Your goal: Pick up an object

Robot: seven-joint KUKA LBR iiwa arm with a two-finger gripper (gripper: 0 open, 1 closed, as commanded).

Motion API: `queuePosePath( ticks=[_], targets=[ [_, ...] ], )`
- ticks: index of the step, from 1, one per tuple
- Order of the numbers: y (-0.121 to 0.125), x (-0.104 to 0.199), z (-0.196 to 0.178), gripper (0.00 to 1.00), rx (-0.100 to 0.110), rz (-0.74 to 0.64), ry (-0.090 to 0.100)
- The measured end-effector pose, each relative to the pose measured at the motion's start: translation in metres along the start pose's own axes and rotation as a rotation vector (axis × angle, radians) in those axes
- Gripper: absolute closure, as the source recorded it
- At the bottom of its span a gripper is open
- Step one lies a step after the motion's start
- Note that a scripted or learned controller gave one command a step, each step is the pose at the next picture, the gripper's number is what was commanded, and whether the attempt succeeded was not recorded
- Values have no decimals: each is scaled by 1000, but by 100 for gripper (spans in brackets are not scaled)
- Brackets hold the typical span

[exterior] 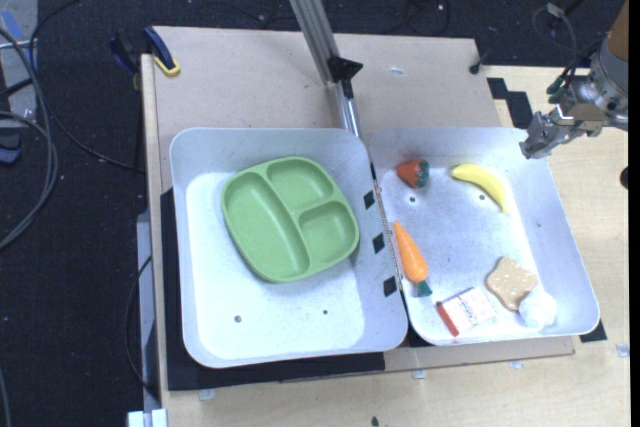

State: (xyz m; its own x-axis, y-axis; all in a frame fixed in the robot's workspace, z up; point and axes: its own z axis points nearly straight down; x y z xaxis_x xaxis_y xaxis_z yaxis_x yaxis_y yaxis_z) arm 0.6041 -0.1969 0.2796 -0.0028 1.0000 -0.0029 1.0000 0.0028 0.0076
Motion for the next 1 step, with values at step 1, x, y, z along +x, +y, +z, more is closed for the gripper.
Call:
queuePosePath(
  ticks=[1],
  targets=[
    [-11,49,-4,100,8,-3,4]
  ],
)
